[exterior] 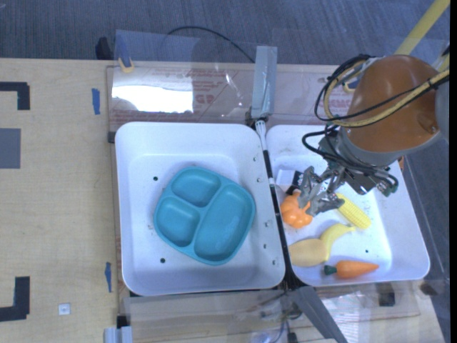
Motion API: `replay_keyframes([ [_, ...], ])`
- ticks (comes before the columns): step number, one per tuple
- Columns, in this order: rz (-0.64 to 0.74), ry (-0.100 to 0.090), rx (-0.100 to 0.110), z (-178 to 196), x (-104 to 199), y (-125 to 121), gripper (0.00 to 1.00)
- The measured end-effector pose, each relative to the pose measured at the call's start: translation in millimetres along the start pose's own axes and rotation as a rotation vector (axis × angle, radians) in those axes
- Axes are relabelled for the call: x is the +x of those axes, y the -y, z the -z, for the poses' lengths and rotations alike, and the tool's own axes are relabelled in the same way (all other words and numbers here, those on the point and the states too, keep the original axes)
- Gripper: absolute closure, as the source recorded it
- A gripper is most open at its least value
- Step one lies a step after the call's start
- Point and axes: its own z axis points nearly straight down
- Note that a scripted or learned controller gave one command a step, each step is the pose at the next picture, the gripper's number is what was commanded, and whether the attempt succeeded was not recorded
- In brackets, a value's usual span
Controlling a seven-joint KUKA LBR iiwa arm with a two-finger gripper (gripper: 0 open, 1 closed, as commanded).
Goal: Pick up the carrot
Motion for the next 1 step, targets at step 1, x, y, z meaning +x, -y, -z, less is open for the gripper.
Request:
replay_keyframes([
  [1,-0.001,0.0,0.0,0.2,0.1,0.3,0.0],
])
